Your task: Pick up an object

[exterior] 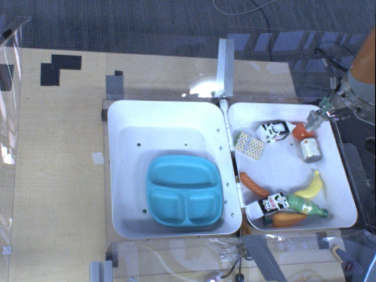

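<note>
My gripper (316, 117) hangs over the far right corner of the right bin (341, 157), just above and to the right of a small jar with a red top (306, 143). Nothing shows held in it. In the same bin lie a black-and-white cow-pattern object (274, 130), a patterned flat packet (249, 146), a red sausage (254, 184), a banana (312, 187), a green bottle (306, 206), a small cow-pattern carton (271, 204) and an orange item (288, 219).
The left bin (126, 157) holds a blue divided tray (184, 190) towards its front. A metal post (225, 63) stands behind the seam between the bins. The arm's orange band (364, 63) is at the right edge.
</note>
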Motion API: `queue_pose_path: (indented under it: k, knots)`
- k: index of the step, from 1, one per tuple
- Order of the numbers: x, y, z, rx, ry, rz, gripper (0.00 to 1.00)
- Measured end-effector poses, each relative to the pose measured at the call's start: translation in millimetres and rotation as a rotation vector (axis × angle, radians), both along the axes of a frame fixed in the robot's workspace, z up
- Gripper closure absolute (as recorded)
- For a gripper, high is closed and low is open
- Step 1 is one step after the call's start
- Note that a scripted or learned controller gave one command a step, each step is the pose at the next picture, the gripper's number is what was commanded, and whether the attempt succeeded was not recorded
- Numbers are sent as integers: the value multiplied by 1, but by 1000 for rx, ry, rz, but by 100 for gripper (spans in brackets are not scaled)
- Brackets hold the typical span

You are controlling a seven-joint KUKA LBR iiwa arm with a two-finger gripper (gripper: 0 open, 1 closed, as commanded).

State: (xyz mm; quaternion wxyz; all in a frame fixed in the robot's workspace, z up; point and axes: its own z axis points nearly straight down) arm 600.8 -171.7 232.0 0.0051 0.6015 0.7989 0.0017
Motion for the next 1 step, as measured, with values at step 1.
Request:
queue_pose_path:
  k: [1]
  knots:
    - [-3, 76, -65, 4, 5, -67, 100]
